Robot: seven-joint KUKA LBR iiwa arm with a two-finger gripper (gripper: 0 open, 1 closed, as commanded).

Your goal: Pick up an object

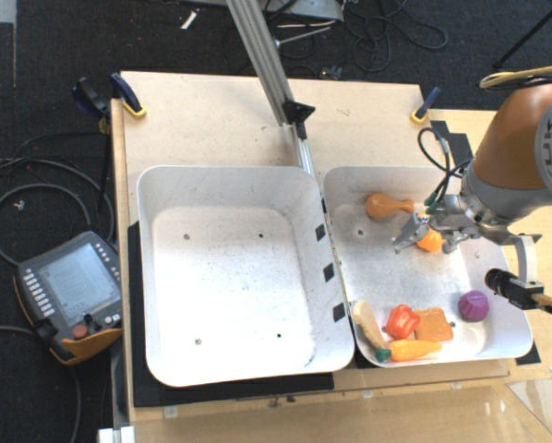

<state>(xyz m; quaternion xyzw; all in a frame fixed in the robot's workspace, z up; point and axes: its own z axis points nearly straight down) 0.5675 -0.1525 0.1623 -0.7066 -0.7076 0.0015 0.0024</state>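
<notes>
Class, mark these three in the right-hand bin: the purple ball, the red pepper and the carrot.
purple ball (474, 305): camera view, centre of the ball.
red pepper (402, 320): camera view, middle of its red body.
carrot (414, 350): camera view, middle of its orange length.

Grey arm (525, 146) reaching in from the right, wrist angled down, gripper (422, 238) low in the right-hand bin

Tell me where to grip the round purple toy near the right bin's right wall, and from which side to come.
Grip the round purple toy across its widest middle, coming straight down from above. It looks ball-like, so no side offers a handle. It lies apart from the orange and red pieces to its left, but close to the right bin's wall, so I would probably set the fingers along that wall, not across.
</notes>
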